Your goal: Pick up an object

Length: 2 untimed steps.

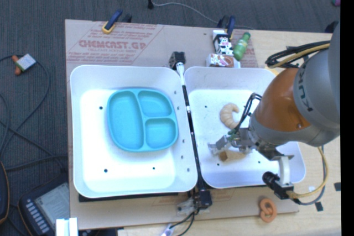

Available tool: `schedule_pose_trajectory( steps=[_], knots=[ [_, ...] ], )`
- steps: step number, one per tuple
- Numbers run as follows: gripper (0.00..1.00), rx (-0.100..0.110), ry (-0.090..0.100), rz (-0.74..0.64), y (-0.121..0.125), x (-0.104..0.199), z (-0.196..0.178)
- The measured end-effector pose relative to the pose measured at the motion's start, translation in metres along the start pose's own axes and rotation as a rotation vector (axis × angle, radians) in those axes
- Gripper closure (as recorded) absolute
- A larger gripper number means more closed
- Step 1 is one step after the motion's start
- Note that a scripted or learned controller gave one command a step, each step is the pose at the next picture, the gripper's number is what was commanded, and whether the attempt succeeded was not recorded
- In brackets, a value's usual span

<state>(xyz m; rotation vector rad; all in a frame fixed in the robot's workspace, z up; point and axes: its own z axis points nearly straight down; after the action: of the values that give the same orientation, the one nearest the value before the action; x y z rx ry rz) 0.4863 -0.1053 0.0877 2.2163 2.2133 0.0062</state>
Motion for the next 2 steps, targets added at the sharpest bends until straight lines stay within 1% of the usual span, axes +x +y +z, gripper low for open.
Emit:
schedule_pose_trajectory(
  steps=[1,2],
  knots=[
    [1.00,-0.004,-0.003,0.001,0.001,-0.001,-0.011],
    [1.00,0.009,0.004,-0.003,0.044,0.083,-0.097]
  ],
)
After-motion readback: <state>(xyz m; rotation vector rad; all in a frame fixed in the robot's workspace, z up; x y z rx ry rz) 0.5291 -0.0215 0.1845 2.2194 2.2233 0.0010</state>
